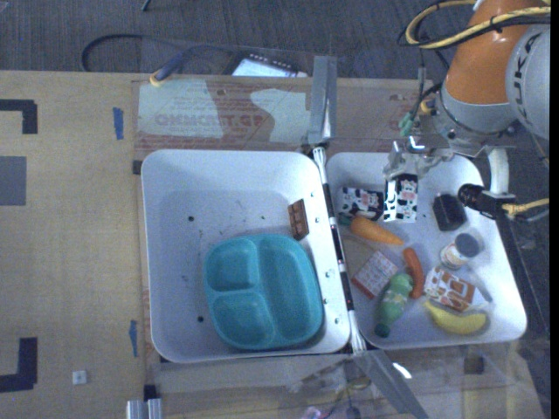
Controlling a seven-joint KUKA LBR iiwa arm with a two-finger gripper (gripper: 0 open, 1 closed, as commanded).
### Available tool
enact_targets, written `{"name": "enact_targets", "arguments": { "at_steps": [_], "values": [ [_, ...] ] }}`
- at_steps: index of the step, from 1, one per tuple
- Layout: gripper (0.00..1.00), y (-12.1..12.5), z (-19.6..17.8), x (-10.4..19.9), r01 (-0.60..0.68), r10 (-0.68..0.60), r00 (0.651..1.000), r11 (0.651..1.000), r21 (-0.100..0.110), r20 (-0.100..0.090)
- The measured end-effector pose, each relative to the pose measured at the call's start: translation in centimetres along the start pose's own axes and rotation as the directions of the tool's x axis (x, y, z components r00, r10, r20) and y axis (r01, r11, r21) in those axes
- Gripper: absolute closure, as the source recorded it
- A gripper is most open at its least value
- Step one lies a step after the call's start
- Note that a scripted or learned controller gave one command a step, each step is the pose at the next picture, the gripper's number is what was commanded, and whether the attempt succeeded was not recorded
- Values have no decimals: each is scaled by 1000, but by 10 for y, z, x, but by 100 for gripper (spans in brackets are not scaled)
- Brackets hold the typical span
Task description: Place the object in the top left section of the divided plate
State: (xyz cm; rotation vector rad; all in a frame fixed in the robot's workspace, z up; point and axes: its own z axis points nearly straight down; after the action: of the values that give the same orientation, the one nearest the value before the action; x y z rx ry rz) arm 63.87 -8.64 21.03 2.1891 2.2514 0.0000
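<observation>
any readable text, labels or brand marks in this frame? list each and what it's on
"KU", cut off by the frame edge: on the grey arm, right edge.
Reversed lettering on the clear sheet above the left bin: too blurred to read.
Print on the small red and white packet in the right bin: too small to read.
Cow-patterned carton below the tool: pattern, no legible words.

Wooden bench — two white bins side by side.

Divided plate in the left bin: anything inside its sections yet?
The teal divided plate shows three bare sections, top left included. A small brown block lies just beyond its upper right rim, on the left bin floor. Whatever is under the plate is covered.
</observation>
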Motion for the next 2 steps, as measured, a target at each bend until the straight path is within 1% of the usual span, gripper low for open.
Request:
{"name": "enact_targets", "arguments": {
  "at_steps": [1, 2],
  "values": [
    [100, -46, 26, 92, -341, 341, 940, 940, 0, 5],
    [100, -79, 12, 135, -294, 295, 955, 955, -27, 22]
  ]
}}
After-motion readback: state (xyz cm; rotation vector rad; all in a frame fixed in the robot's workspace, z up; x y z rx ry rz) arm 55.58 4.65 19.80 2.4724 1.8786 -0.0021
